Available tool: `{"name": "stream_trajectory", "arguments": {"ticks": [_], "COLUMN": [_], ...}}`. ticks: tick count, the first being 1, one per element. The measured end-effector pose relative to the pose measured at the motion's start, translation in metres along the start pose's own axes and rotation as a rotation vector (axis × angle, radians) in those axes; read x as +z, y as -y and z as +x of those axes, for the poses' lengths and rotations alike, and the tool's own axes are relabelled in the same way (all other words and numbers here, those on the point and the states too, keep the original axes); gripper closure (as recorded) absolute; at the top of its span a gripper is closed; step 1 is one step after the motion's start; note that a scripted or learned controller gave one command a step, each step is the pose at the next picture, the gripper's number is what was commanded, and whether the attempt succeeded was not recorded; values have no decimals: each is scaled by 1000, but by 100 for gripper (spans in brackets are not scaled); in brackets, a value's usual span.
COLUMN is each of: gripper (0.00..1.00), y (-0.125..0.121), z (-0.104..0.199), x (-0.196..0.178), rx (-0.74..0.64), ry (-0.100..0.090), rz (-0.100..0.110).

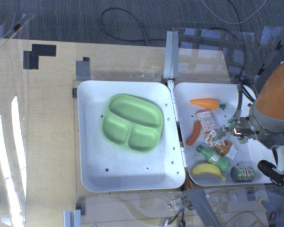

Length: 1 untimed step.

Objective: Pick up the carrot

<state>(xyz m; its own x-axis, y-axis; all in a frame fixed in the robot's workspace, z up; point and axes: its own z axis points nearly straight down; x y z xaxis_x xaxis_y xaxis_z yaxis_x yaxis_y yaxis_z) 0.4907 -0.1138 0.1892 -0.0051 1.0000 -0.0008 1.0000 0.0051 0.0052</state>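
Gripper [234, 130] sits low over the right bin [184, 94], at its right side, below the orange-banded wrist; whether it is apart or together cannot be told, the tip is tangled in metal and cable detail, and nothing can be seen clamped in it. Just under and left of the tip lies a small orange-brown packet [222, 147], with a red-and-white carton [206, 121] further left; contact with either cannot be confirmed. Carrot [206, 103] lies up and to the left of the gripper in this view, near the bin's far wall, apart from the tool and untouched. Its long axis runs roughly left-right across the frame, pointed tip to the left, green stub end to the right, nearest the arm. Red sausage-like piece [194, 133] lies below the carrot; green bottle [214, 159], banana [208, 170] and a can [242, 173] sit along the near edge. Left bin holds a green divided plate [132, 122]. Judgement: the pick has not started, and the next move needs a shift toward the far wall plus a closing direction set across the carrot's width.
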Motion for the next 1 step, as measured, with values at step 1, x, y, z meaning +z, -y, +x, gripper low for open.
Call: {"name": "stream_trajectory", "arguments": {"ticks": [1], "gripper": [0], "y": [-23], "z": [-36], "x": [99], "rx": [33], "ry": [1], "rz": [-7]}}
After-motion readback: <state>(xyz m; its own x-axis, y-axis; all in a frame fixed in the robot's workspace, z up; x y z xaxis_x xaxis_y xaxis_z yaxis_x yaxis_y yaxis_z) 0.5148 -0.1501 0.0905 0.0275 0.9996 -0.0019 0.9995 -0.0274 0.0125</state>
